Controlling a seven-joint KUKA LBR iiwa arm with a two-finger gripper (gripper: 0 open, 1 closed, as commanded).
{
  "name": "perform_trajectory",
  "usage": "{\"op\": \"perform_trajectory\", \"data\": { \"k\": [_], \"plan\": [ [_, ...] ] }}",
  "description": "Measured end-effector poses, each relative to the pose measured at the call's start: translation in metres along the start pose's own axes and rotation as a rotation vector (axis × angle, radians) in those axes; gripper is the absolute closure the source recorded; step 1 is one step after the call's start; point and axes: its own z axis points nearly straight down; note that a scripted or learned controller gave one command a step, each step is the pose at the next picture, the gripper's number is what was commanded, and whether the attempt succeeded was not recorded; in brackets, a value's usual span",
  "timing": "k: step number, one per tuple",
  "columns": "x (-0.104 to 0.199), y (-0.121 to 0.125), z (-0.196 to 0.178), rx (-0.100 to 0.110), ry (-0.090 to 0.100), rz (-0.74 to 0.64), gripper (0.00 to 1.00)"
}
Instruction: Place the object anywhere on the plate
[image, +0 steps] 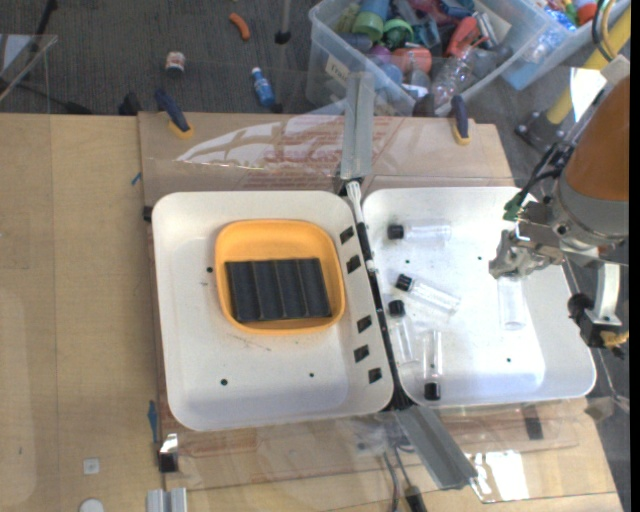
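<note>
Gripper sits over the right bin, toward its right side, arm coming in from the right with the orange band at the frame edge. Can't tell from this angle if the fingers are open or closed; nothing visibly between them.

Task objects: clear plastic vials with black caps, all lying in the right bin. One vial lies just below the gripper, upright in the frame, whether touching is unclear. Others left of it: one near the bin's top, one mid-bin, tilted, two more near the bin's bottom-left.

Plate: orange, in the left bin, well apart from the gripper. A dark ribbed block lies on it. No vial on the plate.

Both bins on the tabletop.
</note>
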Motion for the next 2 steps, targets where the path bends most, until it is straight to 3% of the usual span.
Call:
{"op": "perform_trajectory", "data": {
  "k": [1,2],
  "plan": [
    [0.032,0.083,0.033,0.008,0.001,-0.088,1.00],
    [0.061,0.098,0.021,0.004,0.001,-0.177,1.00]
  ]
}}
